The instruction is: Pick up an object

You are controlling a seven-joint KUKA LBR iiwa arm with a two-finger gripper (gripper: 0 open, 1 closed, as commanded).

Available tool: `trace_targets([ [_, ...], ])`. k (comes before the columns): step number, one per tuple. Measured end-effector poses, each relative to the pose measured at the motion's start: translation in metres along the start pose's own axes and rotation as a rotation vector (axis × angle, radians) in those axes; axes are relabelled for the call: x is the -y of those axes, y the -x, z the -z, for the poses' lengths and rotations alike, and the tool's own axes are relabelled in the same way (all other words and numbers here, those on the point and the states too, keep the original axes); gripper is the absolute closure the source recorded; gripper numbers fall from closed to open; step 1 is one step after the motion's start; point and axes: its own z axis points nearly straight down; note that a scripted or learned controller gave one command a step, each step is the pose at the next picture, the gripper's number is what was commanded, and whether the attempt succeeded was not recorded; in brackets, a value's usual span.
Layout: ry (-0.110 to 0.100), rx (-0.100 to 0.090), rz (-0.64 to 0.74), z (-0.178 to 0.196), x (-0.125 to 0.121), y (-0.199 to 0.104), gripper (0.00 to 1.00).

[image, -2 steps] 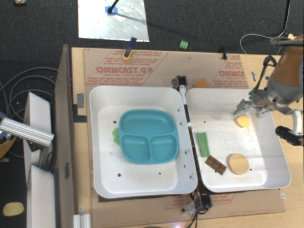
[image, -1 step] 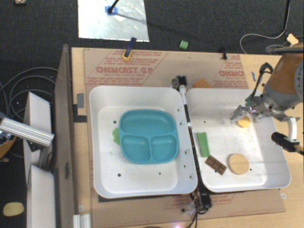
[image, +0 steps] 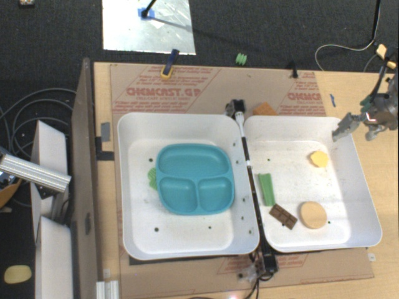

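Note:
The right bin [image: 358, 185] holds a yellow chunk [image: 319, 159], a green stick [image: 266, 189], a brown chocolate bar [image: 283, 216] and a round tan cookie [image: 313, 215]. My gripper [image: 356, 131] hangs over the bin's far right corner, up and to the right of the yellow chunk. It is open, with nothing between its fingers. The left bin [image: 134, 167] bears a teal divided plate [image: 195, 178], and a small green piece [image: 151, 178] peeks out at the plate's left edge.
A ridge [image: 247, 167] divides the two bins. An orange piece [image: 265, 109] lies on the cardboard behind the right bin. Cables and a metal bracket lie off the bench to the left.

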Motion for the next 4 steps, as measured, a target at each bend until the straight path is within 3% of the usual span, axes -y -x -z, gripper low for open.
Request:
trace_targets([
  [1,-0.02,-0.006,-0.003,-0.11,-0.014,0.009,0.0],
  [2,-0.016,-0.005,-0.003,-0.194,-0.018,0.009,0.0],
  [3,-0.005,-0.001,0.002,-0.123,-0.054,0.01,0.0],
  [4,-0.016,-0.004,-0.002,-0.18,-0.041,0.01,0.0],
])
